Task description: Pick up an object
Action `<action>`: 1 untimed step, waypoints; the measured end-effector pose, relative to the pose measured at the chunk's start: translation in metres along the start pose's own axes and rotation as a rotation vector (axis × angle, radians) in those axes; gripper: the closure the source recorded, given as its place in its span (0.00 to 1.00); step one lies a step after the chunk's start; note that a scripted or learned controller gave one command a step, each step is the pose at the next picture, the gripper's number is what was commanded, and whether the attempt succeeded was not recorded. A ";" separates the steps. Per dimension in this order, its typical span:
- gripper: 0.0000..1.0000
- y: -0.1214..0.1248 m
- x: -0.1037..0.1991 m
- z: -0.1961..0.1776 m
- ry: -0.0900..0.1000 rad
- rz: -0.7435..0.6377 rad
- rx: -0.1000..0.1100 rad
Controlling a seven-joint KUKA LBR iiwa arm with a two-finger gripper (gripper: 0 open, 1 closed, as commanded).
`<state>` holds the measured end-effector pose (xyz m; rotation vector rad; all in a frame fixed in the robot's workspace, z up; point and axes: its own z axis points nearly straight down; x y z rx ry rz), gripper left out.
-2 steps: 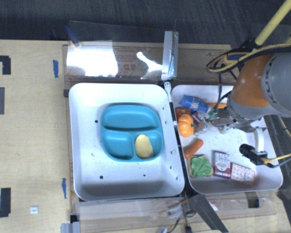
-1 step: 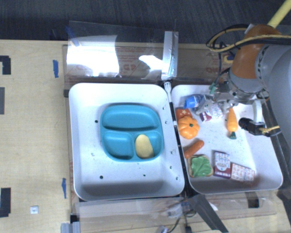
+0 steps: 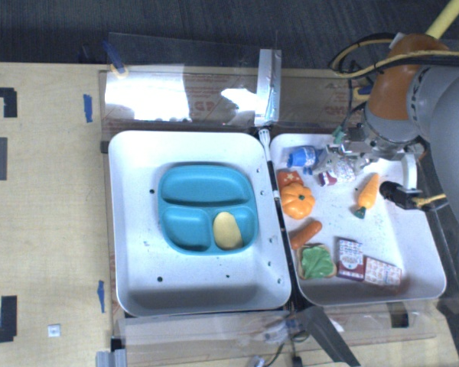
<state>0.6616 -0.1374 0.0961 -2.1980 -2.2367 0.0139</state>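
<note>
Two white bins side by side on the table (image 3: 38, 205). Left bin (image 3: 130, 205) holds one blue divided tray (image 3: 206, 205); one yellow lemon-like piece (image 3: 227, 230) lies in its lower right compartment. Right bin (image 3: 413, 258) holds loose toy food: one blue can (image 3: 301, 157) at the top, one red-and-white can (image 3: 335, 174) near it, one orange pumpkin (image 3: 297, 199) by the left wall, two carrots, one (image 3: 367, 192) mid-bin and tilted, the other (image 3: 305, 233) below the pumpkin, one green leafy piece (image 3: 317, 262), two small boxes (image 3: 350, 258) (image 3: 382, 271) side by side at the lower right. Arm (image 3: 413, 90) reaches in from the right; hand (image 3: 350, 151) is over the top of the right bin, just above the red-and-white can, cannot tell if it is open or closed, nothing seen gripped
</note>
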 end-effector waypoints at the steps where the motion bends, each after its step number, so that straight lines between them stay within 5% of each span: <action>1: 1.00 -0.013 0.094 -0.094 0.003 -0.091 -0.022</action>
